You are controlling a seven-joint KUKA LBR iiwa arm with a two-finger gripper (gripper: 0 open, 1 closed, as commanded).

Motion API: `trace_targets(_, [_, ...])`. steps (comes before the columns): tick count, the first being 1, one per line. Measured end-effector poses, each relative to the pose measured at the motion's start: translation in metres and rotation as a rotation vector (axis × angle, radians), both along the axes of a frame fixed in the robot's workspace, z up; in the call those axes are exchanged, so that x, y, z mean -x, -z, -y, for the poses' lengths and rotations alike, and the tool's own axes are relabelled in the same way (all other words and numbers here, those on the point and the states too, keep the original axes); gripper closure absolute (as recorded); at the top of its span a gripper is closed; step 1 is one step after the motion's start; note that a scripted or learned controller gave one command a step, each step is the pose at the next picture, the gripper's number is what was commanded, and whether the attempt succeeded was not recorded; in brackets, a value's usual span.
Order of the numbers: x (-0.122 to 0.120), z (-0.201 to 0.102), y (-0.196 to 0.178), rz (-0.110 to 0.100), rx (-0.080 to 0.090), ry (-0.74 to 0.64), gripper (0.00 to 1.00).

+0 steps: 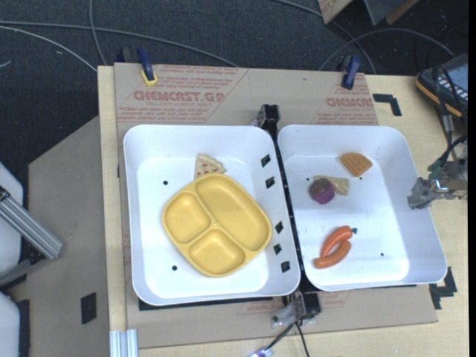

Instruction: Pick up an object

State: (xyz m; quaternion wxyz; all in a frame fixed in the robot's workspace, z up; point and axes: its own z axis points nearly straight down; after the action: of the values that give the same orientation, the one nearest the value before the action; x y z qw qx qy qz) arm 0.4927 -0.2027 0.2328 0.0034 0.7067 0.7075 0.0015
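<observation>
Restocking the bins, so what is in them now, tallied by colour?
Yellow: 1, the divided plate in the left bin
Tan: 1, the wedge behind that plate
Orange: 1, the piece in the right bin
Purple: 1, the round item
Red-orange: 1, the peppers
Total: 5

- In the left bin [141, 199], a yellow divided tray [216, 224] takes up most of the floor; a tan wedge [208, 165] is tucked against its far edge, leaving bare strips along the left wall and near corners.
- In the right bin [401, 199], a purple ball [322, 192], an orange slice [356, 163] and a red-orange pepper [334, 247] sit apart, with open floor along the right side.
- Black clips [268, 114] stand along the shared rim between the bins.
</observation>
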Motion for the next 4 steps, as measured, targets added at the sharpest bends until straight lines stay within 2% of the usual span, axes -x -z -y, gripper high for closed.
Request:
trace_targets(2, [-0.029,-0.108,0.017,-0.009,-0.005,-0.005,1.0])
trace_targets(4, [-0.06,-0.232,0.009,-0.005,-0.004,-0.005,1.0])
